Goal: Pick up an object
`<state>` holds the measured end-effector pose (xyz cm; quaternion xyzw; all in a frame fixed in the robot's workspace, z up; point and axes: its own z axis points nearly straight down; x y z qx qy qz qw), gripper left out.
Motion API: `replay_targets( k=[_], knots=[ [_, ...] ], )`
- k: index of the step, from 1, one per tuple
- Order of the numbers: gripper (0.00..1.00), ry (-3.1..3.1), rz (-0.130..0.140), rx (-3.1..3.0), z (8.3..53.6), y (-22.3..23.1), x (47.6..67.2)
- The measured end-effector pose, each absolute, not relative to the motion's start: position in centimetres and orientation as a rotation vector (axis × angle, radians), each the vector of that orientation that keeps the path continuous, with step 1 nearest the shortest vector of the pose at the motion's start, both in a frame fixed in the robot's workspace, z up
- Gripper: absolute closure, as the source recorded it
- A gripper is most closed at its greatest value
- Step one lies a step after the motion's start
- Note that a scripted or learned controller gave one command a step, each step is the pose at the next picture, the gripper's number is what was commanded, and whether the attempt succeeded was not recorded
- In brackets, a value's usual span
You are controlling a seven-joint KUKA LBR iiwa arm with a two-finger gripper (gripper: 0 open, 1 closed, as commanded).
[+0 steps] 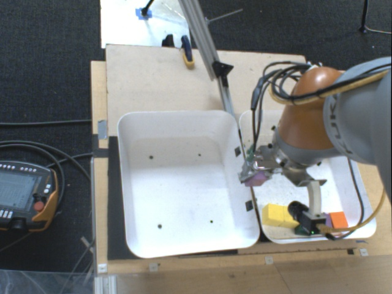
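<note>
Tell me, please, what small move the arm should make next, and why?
Probably a short, slow lift straight up. The gripper sits right at a small purple object by the left wall of the right bin, and I cannot tell whether the object is gripped. Lifting a little would show whether it comes along.

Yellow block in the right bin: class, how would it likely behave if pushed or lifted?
The yellow block looks boxy and flat-faced, so it would probably slide, not roll. It lies low in the right bin, so tipping seems unlikely. Crisp edges suggest it is stiff.
</note>
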<state>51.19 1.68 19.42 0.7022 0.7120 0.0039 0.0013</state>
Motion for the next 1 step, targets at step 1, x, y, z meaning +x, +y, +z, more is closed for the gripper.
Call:
replay_targets(
  k=[1],
  knots=[
    [1.00,2.239,0.009,2.206,22.61,9.61,48.43]
  ],
)
